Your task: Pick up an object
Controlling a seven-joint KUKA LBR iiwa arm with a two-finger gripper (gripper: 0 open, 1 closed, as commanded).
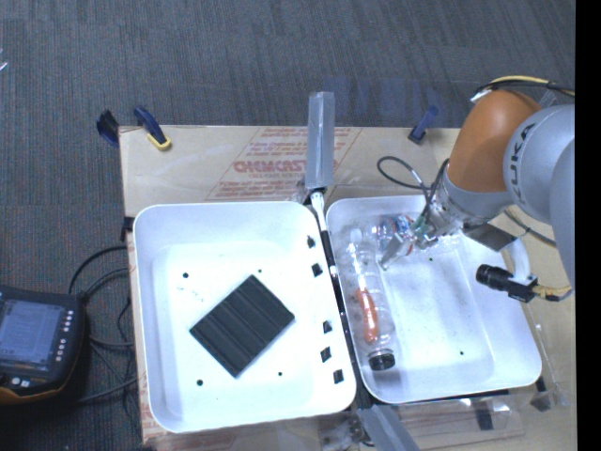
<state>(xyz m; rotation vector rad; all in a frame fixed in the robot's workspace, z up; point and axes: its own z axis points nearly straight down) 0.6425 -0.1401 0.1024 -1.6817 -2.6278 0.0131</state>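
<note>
Camera view, looking first at the gripper (406,236): hanging low inside the right bin (512,341) at the end of the arm (512,158), blurring into glare and tangled cabling, giving no way of telling how far open or shut, nor of seeing anything held. Moving outward, finding a clear bottle (368,303) lying on its side just beside the gripper, beginning near the tip on the side away from the arm and running toward the camera along that bin's inner wall, ending in a dark cap, carrying something orange inside. Judging it light, rounded and slick, probably thin-walled and yielding under a squeeze, likely rolling or skidding if nudged off-centre; favouring a hold across the middle of the body, closing square to its length, rather than at the tapering neck or the cap. Looking further out, past the divider, well apart from the gripper, noting a dark ribbed slab (242,324) lying flat in the left bin (150,252): stiff-looking, thin, offering little edge to catch from above. Struggling to separate the bottle's clear end from the white floor near the tip; failing to tell whether touching it or just clear of it.
</note>
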